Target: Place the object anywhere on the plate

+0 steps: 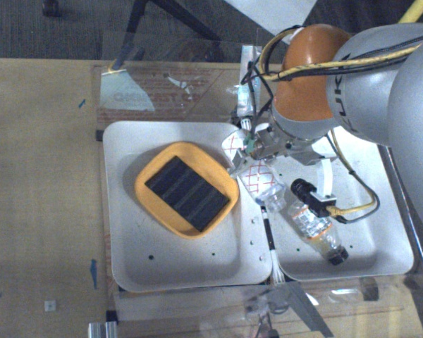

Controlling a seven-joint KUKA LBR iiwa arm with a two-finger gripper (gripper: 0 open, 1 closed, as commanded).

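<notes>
Orange and square with rounded corners, the plate (187, 198) sits in the left bin (127, 259), well to the left of your pincer (248, 151) and a little lower in the view. A dark ribbed panel covers the plate's centre, and nothing from the task rests on it.

Your pincer hangs over the seam where the two bins meet, near their far edge, under the orange band (304, 69) of the grey arm (388, 76). How wide it stands cannot be told from this angle; the wrist body hides most of it.

Directly below and touching the pincer's tip area you see a white piece with a red grid pattern (250, 171), lying across the inner rim of the right bin (381, 259). Whether the pincer grips it cannot be told.

To the lower right of the pincer, in the right bin, a clear plastic bottle (311, 224) lies on its side, its dark cap pointing away toward the near corner. A yellow cable (356, 206) loops just beside it.
</notes>
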